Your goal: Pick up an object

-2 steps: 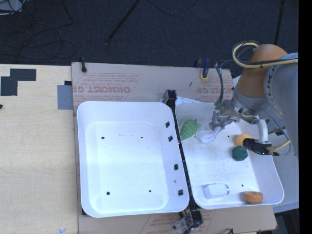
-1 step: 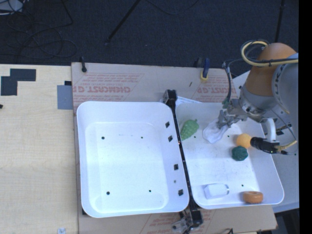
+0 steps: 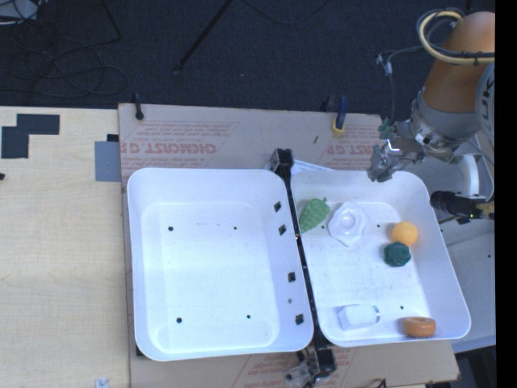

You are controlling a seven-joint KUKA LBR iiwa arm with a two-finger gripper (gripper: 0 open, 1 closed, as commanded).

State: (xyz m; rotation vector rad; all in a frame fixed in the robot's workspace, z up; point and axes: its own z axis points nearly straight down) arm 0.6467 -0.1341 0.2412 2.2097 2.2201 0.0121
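Observation:
The right bin [image 3: 432, 208] holds a light green bumpy object [image 3: 314, 213] by the divider, a white crumpled piece [image 3: 347, 223], a yellow-orange ball [image 3: 404, 233], a dark teal ball [image 3: 397, 254], a white block [image 3: 357, 316] and an orange ring-shaped piece [image 3: 418, 326] at the front. My gripper [image 3: 382, 170] hangs over the bin's far rim, up and right of the white piece. Nothing shows in it.
The left bin [image 3: 141, 217] sits beside the right one, with a black divider strip [image 3: 292, 249] between them. Both rest on a cardboard sheet [image 3: 202, 136]. A blue and yellow clamp [image 3: 340, 115] stands at the cardboard's far edge.

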